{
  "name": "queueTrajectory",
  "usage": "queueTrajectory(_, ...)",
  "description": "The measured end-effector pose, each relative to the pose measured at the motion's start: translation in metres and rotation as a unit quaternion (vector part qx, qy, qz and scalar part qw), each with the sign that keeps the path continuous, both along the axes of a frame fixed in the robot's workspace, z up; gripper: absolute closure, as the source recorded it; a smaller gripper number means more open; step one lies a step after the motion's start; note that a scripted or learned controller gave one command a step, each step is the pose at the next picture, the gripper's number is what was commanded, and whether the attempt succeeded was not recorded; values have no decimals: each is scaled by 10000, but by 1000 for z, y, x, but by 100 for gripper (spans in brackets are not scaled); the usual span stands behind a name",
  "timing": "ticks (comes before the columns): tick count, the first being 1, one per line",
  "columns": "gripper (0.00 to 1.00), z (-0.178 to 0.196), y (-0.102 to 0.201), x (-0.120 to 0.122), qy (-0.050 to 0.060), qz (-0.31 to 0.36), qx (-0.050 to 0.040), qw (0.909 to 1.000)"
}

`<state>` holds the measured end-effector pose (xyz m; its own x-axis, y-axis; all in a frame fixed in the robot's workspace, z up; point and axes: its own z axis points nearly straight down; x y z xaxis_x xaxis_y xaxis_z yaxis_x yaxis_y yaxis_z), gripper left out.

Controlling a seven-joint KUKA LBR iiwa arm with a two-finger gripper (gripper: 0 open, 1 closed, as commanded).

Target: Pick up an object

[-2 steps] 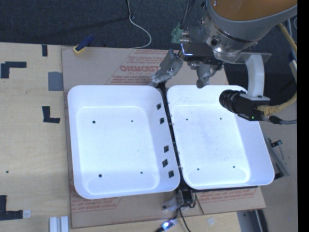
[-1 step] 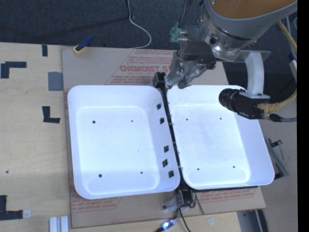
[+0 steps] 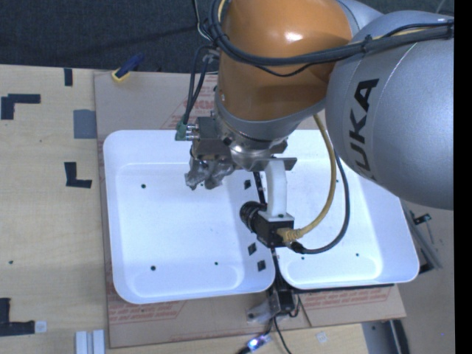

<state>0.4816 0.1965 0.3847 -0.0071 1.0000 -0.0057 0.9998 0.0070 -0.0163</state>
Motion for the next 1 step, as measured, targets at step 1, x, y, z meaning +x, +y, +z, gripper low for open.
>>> queueTrajectory(1,100,-93,38,0,-20,-11,2,10000)
